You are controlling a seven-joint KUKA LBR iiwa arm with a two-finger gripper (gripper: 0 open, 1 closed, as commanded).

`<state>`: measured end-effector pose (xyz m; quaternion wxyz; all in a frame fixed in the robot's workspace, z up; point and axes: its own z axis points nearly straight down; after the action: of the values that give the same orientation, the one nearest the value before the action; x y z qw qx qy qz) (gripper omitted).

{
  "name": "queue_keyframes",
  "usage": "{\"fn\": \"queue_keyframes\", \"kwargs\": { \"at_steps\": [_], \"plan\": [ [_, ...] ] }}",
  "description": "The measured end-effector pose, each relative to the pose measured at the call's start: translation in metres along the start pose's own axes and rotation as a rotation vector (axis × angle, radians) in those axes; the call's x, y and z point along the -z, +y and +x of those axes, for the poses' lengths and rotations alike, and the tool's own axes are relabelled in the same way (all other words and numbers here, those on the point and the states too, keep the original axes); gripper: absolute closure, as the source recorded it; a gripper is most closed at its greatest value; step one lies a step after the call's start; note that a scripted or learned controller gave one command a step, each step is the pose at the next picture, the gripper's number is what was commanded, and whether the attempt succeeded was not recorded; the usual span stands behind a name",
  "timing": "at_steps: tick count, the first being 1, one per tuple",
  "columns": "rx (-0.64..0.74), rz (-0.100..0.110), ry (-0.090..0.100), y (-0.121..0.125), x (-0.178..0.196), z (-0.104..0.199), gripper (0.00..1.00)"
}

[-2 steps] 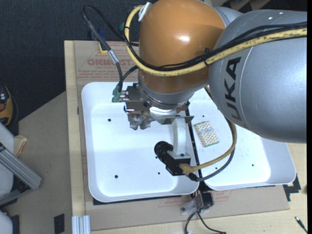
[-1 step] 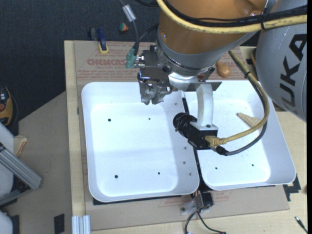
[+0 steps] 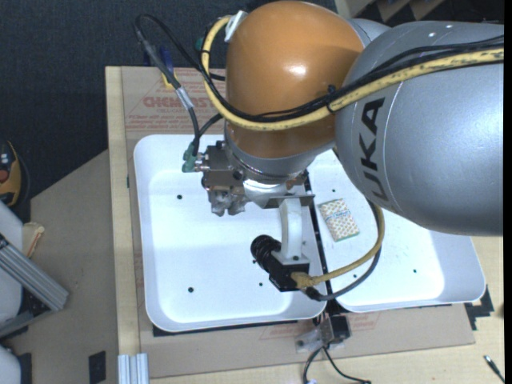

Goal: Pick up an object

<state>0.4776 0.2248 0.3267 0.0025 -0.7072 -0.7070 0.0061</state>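
In right bin (image 3: 448, 282), flat speckled packet (image 3: 338, 218)

**Colours on your bench**

You see two white bins (image 3: 160, 238) speckled with small black dots, on a tan bench (image 3: 120, 102) printed with red lettering. Your arm (image 3: 432, 126) is grey with an orange band (image 3: 280, 62), trailed by a yellow cable (image 3: 352, 266). A small packet (image 3: 339, 218) shows a fine green-and-white check

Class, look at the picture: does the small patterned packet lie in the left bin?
No. The small patterned packet lies in the right bin, just past the divide between the two bins, beside the arm's wrist.
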Motion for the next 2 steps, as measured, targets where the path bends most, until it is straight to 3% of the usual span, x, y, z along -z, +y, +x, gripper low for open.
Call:
{"fn": "queue_keyframes", "kwargs": {
  "at_steps": [1,2],
  "plan": [
    [0.002,-0.032,0.015,0.000,0.167,-0.001,1.00],
    [-0.001,0.003,-0.002,-0.001,0.023,-0.001,1.00]
  ]
}}
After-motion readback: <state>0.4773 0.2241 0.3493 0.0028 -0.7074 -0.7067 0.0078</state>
